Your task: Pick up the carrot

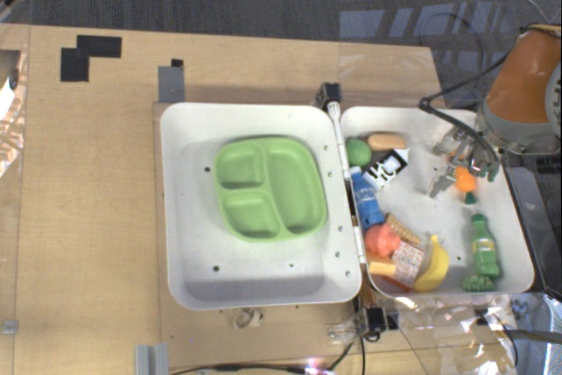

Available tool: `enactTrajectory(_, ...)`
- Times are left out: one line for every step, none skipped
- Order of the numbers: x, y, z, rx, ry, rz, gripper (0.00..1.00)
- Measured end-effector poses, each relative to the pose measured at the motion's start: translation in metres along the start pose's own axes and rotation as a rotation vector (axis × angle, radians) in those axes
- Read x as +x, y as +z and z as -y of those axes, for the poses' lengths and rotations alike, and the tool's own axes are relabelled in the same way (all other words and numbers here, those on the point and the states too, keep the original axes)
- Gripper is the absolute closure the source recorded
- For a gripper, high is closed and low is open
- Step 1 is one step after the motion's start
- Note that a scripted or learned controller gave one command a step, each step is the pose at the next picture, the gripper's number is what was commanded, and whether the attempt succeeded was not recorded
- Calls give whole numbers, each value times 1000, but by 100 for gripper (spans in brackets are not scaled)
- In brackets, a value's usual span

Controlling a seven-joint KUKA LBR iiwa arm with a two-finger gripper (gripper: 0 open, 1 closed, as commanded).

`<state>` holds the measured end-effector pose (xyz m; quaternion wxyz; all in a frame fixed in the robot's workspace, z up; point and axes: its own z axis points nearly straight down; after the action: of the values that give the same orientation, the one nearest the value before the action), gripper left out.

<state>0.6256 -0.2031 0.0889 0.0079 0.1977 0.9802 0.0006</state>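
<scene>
Carrot (464, 181) between hand (460, 174) fingers

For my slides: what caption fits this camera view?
Pincer holding the carrot above the right bin, green tray in the left.

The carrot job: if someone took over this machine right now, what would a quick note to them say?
Gripper: over the right bin, with an orange piece, probably the carrot, at its fingertips; whether it is truly gripped cannot be told.
Other things: green divided plate in the left bin; banana, green bottle and blue bottle in the right bin.
Done: gripper has reached the carrot.
Left: confirm the grip and lift it clear.
</scene>
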Motion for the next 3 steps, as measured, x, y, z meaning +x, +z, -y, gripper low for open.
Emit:
enactTrajectory(35, -1, 16, 1, 198, -1, 0)
enactTrajectory(-6, 1, -1, 2, 402, -2, 0)
enactTrajectory(53, -1, -3, 3, 430, -4, 0)
